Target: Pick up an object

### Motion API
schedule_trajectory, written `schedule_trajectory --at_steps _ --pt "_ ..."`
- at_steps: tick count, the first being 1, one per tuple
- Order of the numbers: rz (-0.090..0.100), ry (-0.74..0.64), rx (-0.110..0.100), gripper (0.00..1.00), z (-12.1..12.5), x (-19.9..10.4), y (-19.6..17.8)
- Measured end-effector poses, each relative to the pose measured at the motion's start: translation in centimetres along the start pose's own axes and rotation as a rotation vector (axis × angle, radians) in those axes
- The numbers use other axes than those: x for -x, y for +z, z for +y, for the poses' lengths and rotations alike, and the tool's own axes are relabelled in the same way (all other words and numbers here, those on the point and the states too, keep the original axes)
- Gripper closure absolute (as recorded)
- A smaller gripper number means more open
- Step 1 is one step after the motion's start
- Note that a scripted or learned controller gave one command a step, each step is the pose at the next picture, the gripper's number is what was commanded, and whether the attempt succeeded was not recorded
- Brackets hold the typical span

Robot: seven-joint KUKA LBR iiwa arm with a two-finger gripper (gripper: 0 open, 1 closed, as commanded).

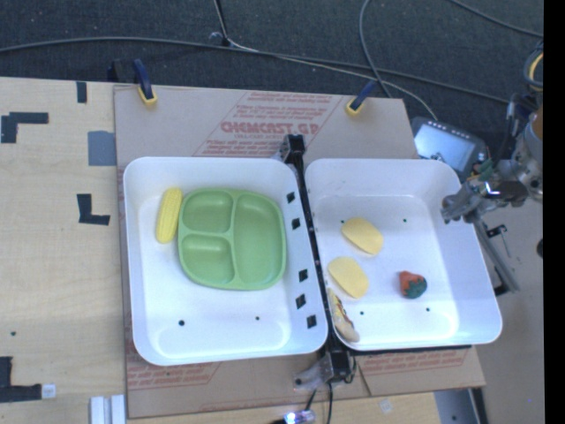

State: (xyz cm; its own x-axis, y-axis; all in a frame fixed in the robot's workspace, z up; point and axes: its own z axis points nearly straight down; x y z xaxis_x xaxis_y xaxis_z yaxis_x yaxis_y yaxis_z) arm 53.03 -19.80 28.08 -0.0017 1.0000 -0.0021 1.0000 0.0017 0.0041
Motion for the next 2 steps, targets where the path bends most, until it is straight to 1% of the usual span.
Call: schedule_trajectory --at_steps 1,2 --pt "0.003 -0.003 -0.006 1.00 1.6 -4.9 1.8" --pt "0.003 -0.004 -0.006 1.00 3.1 -10.5 2.5"
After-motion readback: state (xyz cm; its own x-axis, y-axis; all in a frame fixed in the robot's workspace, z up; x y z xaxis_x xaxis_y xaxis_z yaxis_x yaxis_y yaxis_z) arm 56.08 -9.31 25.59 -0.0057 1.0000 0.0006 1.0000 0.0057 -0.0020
